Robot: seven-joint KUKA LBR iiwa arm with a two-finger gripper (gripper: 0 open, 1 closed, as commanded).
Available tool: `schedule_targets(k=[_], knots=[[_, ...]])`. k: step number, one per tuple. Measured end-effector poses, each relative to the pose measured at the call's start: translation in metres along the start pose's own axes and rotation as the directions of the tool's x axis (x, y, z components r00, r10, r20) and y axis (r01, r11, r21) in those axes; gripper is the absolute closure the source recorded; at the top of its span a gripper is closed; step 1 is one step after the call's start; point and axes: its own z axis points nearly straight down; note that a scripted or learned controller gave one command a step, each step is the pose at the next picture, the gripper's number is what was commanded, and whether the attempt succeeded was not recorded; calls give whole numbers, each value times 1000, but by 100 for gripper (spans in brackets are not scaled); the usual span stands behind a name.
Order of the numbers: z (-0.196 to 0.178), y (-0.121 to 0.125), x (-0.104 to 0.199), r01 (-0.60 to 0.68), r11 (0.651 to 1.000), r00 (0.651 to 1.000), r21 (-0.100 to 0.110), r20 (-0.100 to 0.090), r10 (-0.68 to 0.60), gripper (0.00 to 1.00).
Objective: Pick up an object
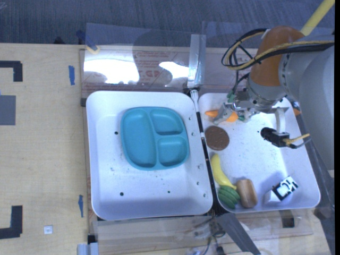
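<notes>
**At the far left corner of the right bin: gripper over an orange piece**

Surface: pale wooden bench point(42, 158) with black marks and strips of blue tape. Dark blue-grey carpet point(159, 4) lies beyond it.

Left shallow white bin point(101, 190): one teal plastic plate with three compartments point(155, 138).

Right shallow white bin point(303, 179):
- small orange piece point(212, 113), pointed at one end, by the far left wall and partly under the gripper point(235, 112)
- brown round disc point(217, 137), just nearer than the orange piece
- yellow banana point(219, 171)
- green ribbed item point(229, 196)
- tan bread-like roll point(246, 192)
- black-and-white block point(284, 188), in the near right corner

The gripper hides much of the orange piece. I cannot tell how far open the gripper is, or whether it holds anything.
</notes>
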Motion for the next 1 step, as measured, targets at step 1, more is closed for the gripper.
schedule_targets(k=[1], knots=[[0,1,-2,133,991,991,-5,-4,-133,0]])
